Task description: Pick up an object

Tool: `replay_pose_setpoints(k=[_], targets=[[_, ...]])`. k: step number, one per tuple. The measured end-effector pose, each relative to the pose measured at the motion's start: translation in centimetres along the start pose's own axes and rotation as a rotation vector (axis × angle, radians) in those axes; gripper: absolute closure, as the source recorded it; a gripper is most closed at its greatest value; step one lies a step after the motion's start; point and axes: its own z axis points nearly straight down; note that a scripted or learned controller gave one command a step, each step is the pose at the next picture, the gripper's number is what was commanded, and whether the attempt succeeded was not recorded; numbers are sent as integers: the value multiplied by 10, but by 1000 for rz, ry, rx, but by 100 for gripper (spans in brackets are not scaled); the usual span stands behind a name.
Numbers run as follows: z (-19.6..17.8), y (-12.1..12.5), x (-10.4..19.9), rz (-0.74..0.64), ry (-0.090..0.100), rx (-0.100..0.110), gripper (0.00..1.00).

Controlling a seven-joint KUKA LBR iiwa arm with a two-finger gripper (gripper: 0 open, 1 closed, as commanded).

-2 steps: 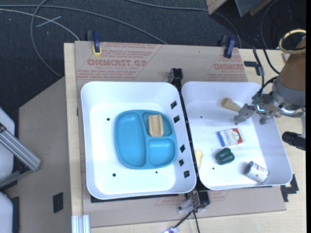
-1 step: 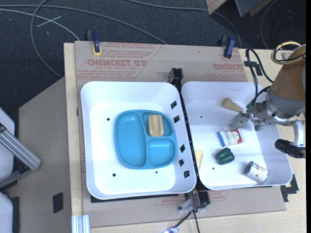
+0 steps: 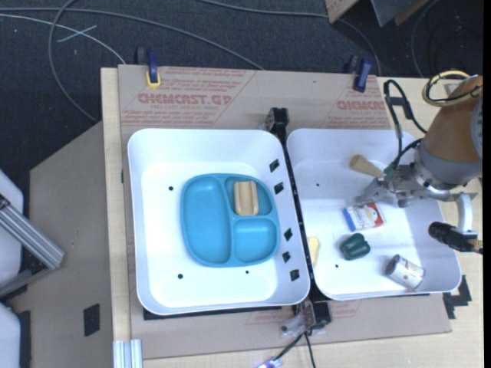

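My gripper hangs low in the right bin, reaching in from the right, open with nothing between its fingers. Just below it lies a small blue, white and red packet. A tan stick-like piece lies just above it, at the back of the bin. A dark green lump sits in front of the packet, and a small silver can lies near the front right corner. A yellow bit rests against the bin's left wall.
The left bin holds a blue divided plate with a tan wooden block in its upper right compartment. Black clips line the wall between the bins. Cables run over the bench at the back right.
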Motion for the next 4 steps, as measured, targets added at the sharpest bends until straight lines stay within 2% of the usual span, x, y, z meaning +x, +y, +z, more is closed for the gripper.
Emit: replay_pose_setpoints(k=[1, 3, 4], targets=[[-14, 3, 1, -1, 0, -9, 100], [-125, -2, -4, -1, -5, -4, 100], [-120, 6, 56, -6, 0, 3, 100]])
